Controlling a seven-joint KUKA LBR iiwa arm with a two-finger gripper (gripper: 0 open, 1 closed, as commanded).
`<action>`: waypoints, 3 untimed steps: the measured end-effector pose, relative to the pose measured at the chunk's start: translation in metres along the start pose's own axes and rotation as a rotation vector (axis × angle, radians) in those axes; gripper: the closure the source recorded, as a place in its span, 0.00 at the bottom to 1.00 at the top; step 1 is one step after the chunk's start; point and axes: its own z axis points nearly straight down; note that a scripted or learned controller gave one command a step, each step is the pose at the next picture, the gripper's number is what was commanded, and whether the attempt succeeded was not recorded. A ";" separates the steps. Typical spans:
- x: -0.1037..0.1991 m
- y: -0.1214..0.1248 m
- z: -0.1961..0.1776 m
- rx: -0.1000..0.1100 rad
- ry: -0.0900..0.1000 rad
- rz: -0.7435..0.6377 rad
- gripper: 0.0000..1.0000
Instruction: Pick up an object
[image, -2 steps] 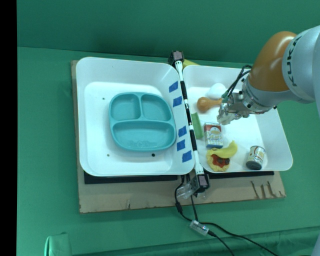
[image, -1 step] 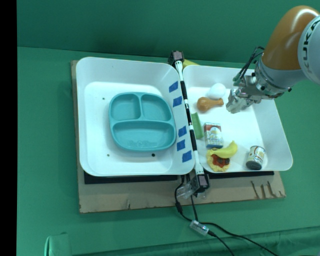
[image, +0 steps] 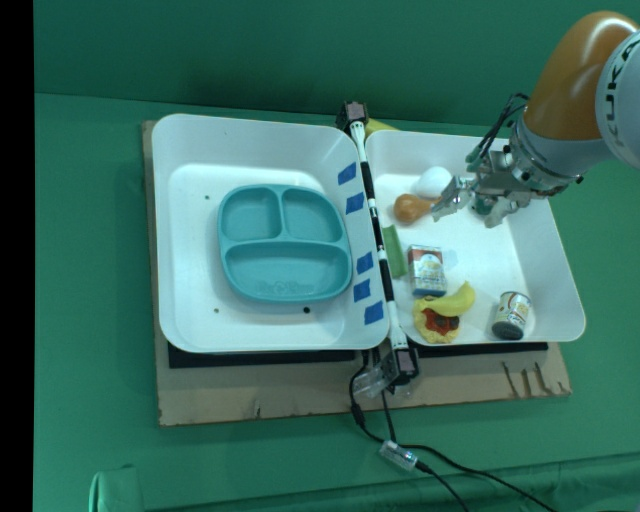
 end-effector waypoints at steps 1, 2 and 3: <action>-0.016 0.057 0.085 -0.004 -0.002 0.000 0.00; -0.019 0.061 0.067 -0.021 -0.010 0.005 1.00; -0.019 0.060 0.067 -0.021 -0.011 0.005 0.00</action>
